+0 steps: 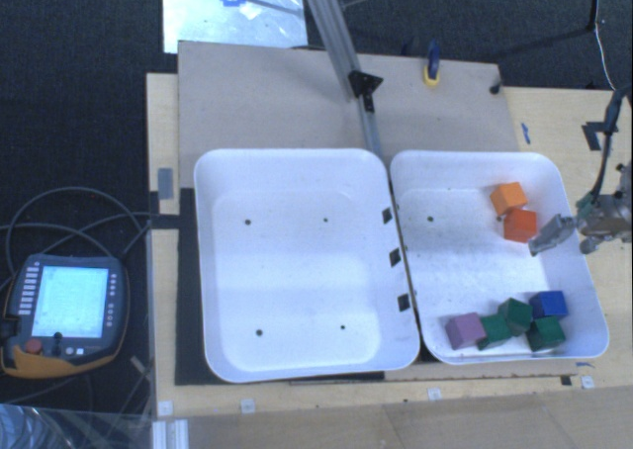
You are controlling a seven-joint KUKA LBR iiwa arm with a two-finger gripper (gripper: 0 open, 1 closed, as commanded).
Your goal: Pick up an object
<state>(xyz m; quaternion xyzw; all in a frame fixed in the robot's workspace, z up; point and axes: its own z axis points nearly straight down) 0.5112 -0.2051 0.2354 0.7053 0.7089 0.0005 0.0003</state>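
The right bin [435, 200] holds several small blocks. An orange block [508, 197] and a red-orange block [520, 224] lie near its right wall. Along its front edge sit a purple block [462, 329], green blocks [515, 314] and a blue block [549, 304], packed close together. My gripper [551, 233] reaches in over the right rim, just right of the red-orange block and very close to it. Nothing is visibly held in it.
The left bin [297, 259] stands beside the right one. A slanted metal pole [336, 32] crosses the back of the bench. A teach pendant [64, 314] with cables lies on the floor at the left. A small clamp [432, 61] sits at the board's back edge.
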